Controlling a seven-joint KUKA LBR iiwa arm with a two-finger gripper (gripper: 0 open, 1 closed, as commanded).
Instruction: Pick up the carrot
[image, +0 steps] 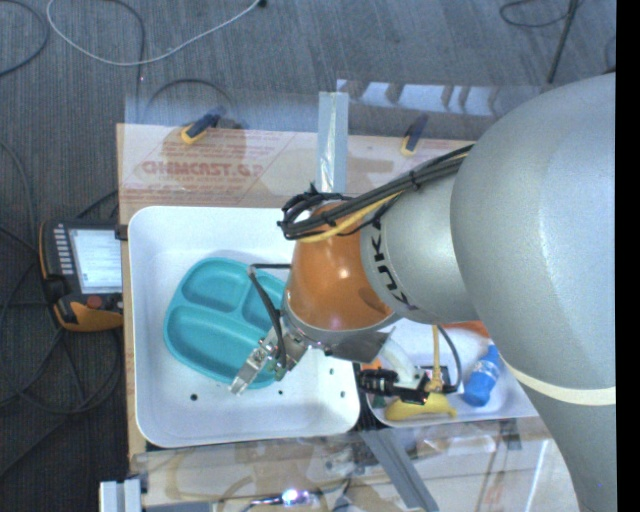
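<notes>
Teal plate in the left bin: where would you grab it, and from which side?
Probably by its raised rim, coming straight down from above. The teal plate lies flat in the left bin and looks too wide to span, so pinching the thin edge seems the likeliest hold. The lower right rim, beside the gripper, is nearest.

Teal divided plate (215, 322) in left white bin (160, 400). Arm (540, 230) grey, orange band (335, 285) right of plate. Right of band, right white bin (515, 405) shows blue object (483, 380), yellow object (418, 408).
</notes>
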